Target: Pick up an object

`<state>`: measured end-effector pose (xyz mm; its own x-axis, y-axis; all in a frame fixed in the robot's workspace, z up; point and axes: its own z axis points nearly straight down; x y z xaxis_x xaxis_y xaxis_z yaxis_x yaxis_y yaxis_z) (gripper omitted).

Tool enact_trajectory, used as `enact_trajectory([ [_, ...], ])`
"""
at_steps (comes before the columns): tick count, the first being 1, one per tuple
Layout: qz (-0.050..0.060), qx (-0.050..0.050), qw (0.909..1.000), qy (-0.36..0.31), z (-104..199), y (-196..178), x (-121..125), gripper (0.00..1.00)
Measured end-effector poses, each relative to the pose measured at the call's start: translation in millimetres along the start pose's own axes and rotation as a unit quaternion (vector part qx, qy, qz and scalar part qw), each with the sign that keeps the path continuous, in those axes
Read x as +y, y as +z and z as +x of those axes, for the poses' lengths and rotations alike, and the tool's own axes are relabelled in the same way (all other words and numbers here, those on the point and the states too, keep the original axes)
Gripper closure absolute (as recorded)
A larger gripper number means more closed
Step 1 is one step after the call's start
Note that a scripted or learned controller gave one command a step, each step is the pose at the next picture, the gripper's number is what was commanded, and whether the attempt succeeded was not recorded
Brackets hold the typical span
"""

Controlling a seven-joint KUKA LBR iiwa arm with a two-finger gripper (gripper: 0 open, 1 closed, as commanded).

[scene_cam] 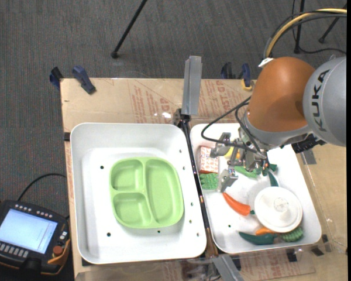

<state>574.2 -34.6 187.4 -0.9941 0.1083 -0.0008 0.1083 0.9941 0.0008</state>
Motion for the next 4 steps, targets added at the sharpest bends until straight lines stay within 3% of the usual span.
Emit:
enact_trajectory([
  [1, 0.0, 0.002, 0.9998, 0.019, 89, 1, -50, 0.0],
  [2, 0.0, 0.001, 0.999, 0.045, 60, 101, -68, 0.0],
  [3, 0.0, 0.0, 0.9892, 0.146, -48, 100, -58, 0.0],
  [4, 0.0, 0.001, 0.9954, 0.096, 10, 100, -53, 0.0],
])
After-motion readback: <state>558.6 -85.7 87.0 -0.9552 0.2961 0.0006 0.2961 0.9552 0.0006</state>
